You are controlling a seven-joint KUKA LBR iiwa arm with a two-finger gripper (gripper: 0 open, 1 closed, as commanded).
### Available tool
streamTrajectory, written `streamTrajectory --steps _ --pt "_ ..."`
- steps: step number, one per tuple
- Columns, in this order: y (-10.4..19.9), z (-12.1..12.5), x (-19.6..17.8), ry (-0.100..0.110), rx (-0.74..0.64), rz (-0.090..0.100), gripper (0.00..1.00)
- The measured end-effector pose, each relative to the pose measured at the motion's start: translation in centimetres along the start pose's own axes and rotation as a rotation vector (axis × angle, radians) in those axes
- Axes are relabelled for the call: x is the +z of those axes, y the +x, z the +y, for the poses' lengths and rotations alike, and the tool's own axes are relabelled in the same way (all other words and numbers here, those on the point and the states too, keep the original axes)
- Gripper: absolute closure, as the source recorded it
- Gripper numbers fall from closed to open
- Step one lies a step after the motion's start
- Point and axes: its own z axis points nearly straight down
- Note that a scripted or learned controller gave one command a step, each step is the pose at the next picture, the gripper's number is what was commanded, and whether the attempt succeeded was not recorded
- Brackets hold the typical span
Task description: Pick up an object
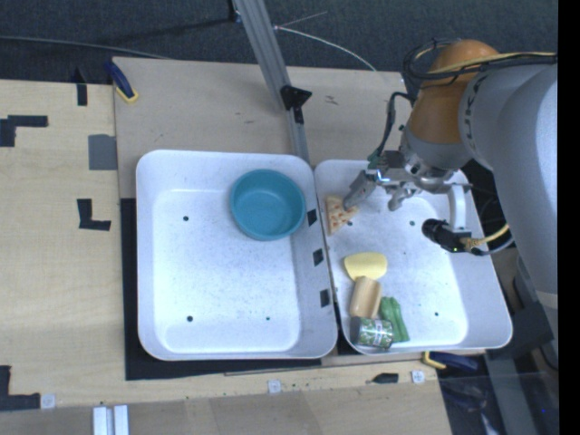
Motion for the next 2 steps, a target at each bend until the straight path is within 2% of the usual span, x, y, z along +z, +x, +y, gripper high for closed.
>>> streamTrajectory --steps 1,2 --pt "-0.1 0.3 4.1 -0.013 0.002 -0.001 0.00" --pt "0.4 0.8 2.4 -0.027 -0.001 0.007 1.00"
